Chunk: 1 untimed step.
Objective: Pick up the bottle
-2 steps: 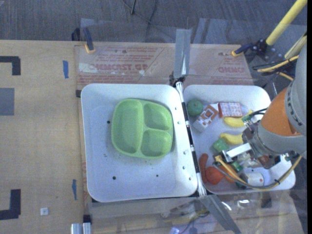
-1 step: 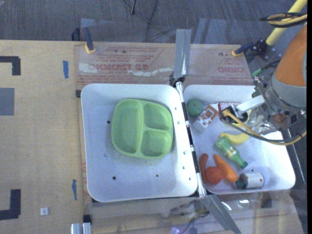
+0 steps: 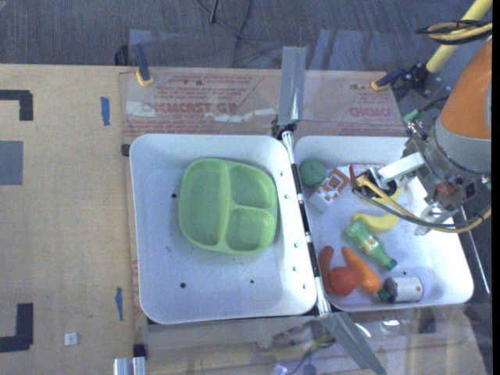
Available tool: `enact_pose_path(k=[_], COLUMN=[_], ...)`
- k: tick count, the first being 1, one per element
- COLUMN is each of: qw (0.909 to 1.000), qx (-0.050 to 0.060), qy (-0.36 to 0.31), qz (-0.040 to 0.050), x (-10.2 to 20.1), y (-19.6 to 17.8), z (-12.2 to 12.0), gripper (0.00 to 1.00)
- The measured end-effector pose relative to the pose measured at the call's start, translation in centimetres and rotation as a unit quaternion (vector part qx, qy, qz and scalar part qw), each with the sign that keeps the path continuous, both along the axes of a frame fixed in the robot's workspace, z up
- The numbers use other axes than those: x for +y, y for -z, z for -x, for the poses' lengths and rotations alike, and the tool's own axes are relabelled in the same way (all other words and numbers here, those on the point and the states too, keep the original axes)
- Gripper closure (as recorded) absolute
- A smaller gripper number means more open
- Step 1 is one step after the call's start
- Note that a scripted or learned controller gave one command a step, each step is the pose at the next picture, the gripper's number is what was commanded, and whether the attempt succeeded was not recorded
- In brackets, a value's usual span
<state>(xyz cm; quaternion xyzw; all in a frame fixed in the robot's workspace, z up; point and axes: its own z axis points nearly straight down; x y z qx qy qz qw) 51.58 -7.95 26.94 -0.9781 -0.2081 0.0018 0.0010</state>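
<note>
From the overhead camera, my gripper [image 3: 439, 198] hangs over the right bin's [image 3: 461, 283] far right side; I cannot tell how it is set or whether it holds anything. The green bottle [image 3: 369, 243] lies tilted mid-bin, just beside a banana [image 3: 377, 221] and a carrot [image 3: 361, 269]. I could catch either by mistake. The cardboard's red lettering is unreadable.

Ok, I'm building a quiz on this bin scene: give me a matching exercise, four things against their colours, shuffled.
Things:
1. bottle
2. divided plate
3. banana
4. carrot

Colours:
A. orange
B. pale green, in the left bin
C. green with a yellow top
D. yellow

Pairs: 1-C, 2-B, 3-D, 4-A
</note>
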Motion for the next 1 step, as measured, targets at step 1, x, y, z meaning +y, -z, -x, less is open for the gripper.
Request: enact_pose_path(k=[1], qw=[1.0000], qx=[0.001], qy=[0.003], qz=[-0.0005], x=[4.53], y=[8.58], z=[-0.90], gripper=[0.00])
